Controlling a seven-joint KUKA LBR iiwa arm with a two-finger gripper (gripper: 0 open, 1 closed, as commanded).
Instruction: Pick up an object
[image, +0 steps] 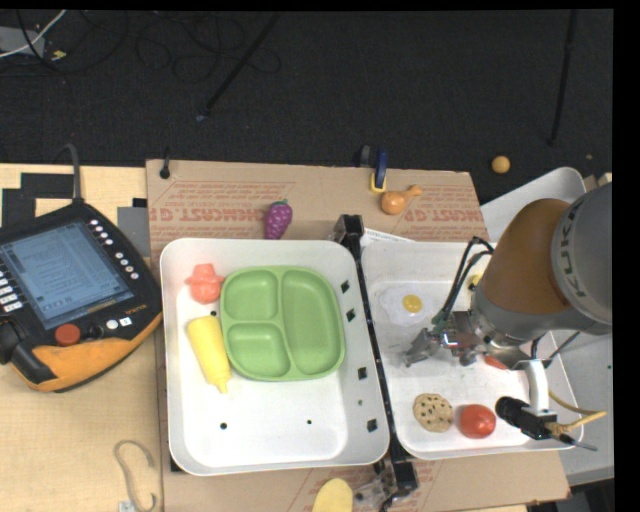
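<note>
My gripper (432, 346) hangs low in the middle of the right bin (390, 400), reaching in from the right. A fried egg toy (410, 303) lies just up and left of it. A cookie (433, 411) and a red tomato (477, 420) rest near the bin's front edge, below the gripper. I see nothing held. The left bin (260, 420) holds a green divided plate (282, 324), a pink toy (204, 284) and a yellow toy (209, 350).
Purple grapes (278, 218) and an orange toy (398, 200) lie on the cardboard behind the bins. A yellow thing (333, 494) sits at the front edge. A teach pendant (70, 290) rests on the bench at left.
</note>
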